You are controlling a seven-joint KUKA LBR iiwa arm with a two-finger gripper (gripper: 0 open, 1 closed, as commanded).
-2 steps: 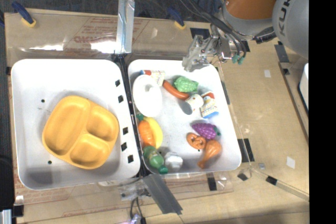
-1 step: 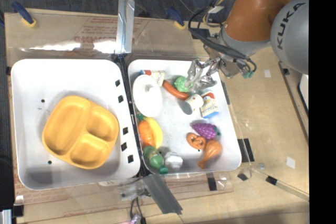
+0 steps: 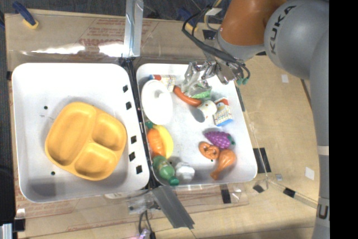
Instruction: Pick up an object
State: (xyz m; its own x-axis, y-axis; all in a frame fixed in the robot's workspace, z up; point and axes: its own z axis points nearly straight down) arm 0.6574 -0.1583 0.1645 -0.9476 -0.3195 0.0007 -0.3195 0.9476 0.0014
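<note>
On my screen, the left bin held one thing, a yellow divided tray lying low and left of centre, with open white floor along the top edge and the right wall. The right bin was crowded. A white bowl sat by its left wall, and below it an orange-and-yellow toy and a green toy hugged that same wall. An orange carrot-like toy lay just right of the bowl, then a small white cup on its side. Purple grapes, a pretzel and a drumstick sat toward the lower right corner. The gripper hung over the top edge of that bin, above a green scrap near the carrot; whether its jaws were apart or together I couldn't tell. Bare floor remained mid-bin.
</note>
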